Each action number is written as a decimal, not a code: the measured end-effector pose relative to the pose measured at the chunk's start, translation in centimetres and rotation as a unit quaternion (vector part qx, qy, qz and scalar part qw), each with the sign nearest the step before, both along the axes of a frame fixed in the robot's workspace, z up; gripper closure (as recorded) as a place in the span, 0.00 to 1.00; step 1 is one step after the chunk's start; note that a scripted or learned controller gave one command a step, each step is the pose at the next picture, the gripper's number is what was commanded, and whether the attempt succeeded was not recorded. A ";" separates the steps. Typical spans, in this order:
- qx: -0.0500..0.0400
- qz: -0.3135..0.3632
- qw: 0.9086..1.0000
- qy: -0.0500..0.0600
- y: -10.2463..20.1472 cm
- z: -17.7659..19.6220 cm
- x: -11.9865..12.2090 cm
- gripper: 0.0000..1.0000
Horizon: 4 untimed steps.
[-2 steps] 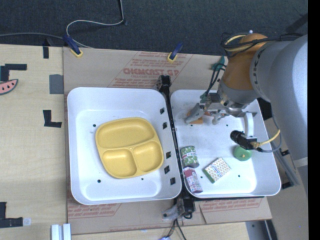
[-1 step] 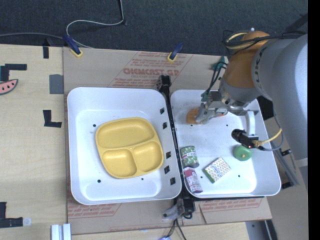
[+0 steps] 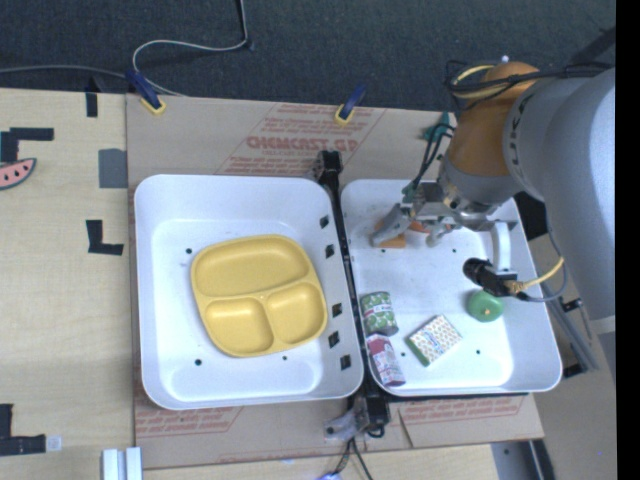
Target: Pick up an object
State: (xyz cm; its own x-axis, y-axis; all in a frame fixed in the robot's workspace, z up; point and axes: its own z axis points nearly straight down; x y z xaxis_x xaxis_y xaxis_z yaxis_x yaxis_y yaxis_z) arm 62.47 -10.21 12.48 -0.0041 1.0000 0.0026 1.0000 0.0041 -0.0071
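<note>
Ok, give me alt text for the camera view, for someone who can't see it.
The grey arm's gripper hangs low over the back of the right bin, beside an orange object. Nearer the front lie two small cans, a patterned box and a green object; the left bin holds a yellow divided plate.

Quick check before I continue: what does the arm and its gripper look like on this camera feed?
The arm is a bulky, rounded grey casing with an orange band above the wrist. Thin cables, yellowish and green, loop around that band. Below it sits the gripper, a compact metallic grey assembly with slim light-coloured fingers over the right bin. No lettering or markings are legible on the arm.
</note>
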 end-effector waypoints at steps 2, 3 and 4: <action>0.001 0.000 1.000 0.001 0.1 0.9 0.0 0.00; 0.001 -0.002 1.000 0.005 0.1 -4.1 4.1 0.00; -0.002 -0.001 1.000 -0.002 0.0 -3.1 4.3 1.00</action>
State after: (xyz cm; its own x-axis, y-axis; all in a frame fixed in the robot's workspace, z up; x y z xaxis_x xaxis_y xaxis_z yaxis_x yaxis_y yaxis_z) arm 66.75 -10.17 9.34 -0.0021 1.0000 -0.0021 1.0000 0.0021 -0.0037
